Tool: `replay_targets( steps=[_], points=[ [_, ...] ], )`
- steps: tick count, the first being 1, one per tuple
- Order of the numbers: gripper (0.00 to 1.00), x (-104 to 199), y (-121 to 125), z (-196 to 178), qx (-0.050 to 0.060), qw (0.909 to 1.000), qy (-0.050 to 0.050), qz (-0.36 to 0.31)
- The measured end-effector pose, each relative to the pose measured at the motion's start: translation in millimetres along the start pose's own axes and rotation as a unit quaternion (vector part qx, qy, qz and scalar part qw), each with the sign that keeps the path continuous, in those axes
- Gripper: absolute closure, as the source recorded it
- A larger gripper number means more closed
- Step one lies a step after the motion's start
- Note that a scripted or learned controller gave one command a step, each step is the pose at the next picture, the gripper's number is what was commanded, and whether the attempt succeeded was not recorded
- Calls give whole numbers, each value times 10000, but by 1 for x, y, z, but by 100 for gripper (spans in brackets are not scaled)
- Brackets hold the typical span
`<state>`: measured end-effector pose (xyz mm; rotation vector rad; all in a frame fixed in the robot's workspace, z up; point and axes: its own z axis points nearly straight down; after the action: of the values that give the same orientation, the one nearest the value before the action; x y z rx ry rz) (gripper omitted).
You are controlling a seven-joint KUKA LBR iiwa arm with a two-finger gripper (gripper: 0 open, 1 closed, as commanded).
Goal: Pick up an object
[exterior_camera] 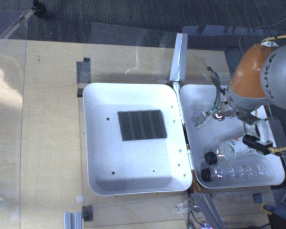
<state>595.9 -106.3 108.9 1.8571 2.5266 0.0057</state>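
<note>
Pale wooden bench (47, 128) with two shallow white bins side by side, almost touching along their shared edge.

In the left bin (93, 142), flat on the floor at about its middle: a dark ribbed mat (142, 125), rectangular, its long sides roughly in line with the bin's far and near edges (a little skewed), well apart from all four walls.

Over the right bin (195, 99), coming in across its right edge: the grey arm (279, 80) with its orange band (250, 78). At the arm's end, the gripper (207, 118), low over the middle of that bin and pointing toward its left wall. Spread or pressed together: cannot tell (too small and blurred here, with a speck of green and red among the parts).

Toward the right bin's near edge, two clear plastic bottles on their sides, black caps toward the left wall. Smaller bottle (229, 150) with a pale label, lying at a slant, near the gripper but apart from it, on the near side. Longer bottle (240, 171) stretched along the near wall, just beside the smaller one, its cap close to the near-left corner.
</note>
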Motion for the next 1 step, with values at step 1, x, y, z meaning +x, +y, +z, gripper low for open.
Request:
replay_targets(
  steps=[1],
  points=[
    [0, 28, -73, 18, -43, 9951, -22, -991]
  ],
)
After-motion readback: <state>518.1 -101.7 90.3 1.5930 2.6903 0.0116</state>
